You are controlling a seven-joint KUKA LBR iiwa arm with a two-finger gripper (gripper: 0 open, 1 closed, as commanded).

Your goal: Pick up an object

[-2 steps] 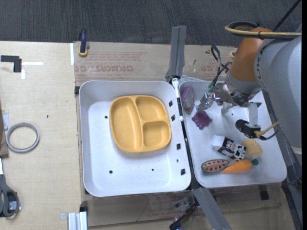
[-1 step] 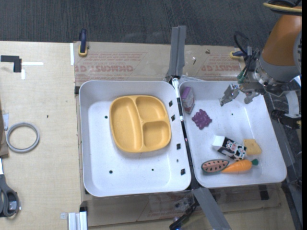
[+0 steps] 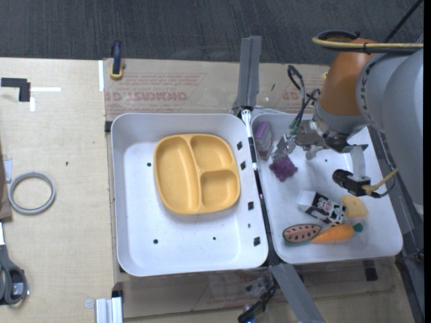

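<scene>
My gripper (image 3: 288, 144) hangs low in the right bin (image 3: 380, 244), near its back left corner. Just below and in front of it lies a small purple bumpy object (image 3: 283, 168), and I cannot tell whether they touch. A translucent purple piece (image 3: 262, 137) rests against the bin's left wall beside the gripper. Toward the front of the same bin lie a white and black box (image 3: 322, 207), a yellow lump (image 3: 355, 207), an orange carrot (image 3: 333, 233) and a brown seeded slice (image 3: 301, 233).
The left bin (image 3: 135, 247) holds a yellow divided plate (image 3: 197, 173). On the bench to the left lie a grey tape ring (image 3: 30, 192) and scissors (image 3: 10, 282). A grey divider bar (image 3: 250, 73) stands behind the bins.
</scene>
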